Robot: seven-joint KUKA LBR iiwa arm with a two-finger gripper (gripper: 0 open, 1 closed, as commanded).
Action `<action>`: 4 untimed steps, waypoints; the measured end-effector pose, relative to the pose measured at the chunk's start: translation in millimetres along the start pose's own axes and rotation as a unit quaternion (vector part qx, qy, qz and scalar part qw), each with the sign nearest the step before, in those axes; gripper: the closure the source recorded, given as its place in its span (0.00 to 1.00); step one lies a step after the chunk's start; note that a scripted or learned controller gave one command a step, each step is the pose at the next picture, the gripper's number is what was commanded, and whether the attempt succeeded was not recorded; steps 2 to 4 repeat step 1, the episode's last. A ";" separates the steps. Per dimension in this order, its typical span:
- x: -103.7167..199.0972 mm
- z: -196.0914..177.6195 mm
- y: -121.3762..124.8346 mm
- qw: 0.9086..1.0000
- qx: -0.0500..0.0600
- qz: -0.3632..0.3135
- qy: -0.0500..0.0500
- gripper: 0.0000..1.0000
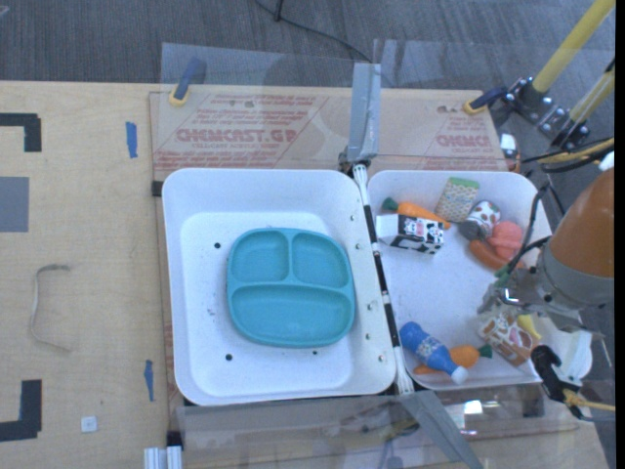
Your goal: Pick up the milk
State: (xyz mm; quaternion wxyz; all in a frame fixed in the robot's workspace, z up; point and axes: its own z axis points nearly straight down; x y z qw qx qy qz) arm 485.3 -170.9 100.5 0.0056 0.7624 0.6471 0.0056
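Observation:
The milk (412, 232) is a small white carton with black cow patches. It lies on its side in the upper left part of the right bin (439, 291), close to the divider. My gripper (504, 303) hangs over the lower right part of that bin, well to the right of and below the milk, just above a small patterned box (508, 339). The grey wrist with its orange band (593, 228) hides part of the bin's right edge. Nothing can be made out held in the gripper.
An orange carrot (421, 210), a speckled packet (457, 198), a grey toy (479, 219) and a red-orange toy (497, 244) lie near the milk. A blue bottle (428, 346) lies at the bin's front. The left bin (186, 262) holds a teal divided plate (290, 287).

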 end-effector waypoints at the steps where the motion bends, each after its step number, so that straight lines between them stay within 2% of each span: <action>1: 59.0 -75.8 -13.9 1.000 0.008 0.000 -0.001 1.00; 4: 59.0 -75.8 -13.9 1.000 0.008 0.000 -0.001 1.00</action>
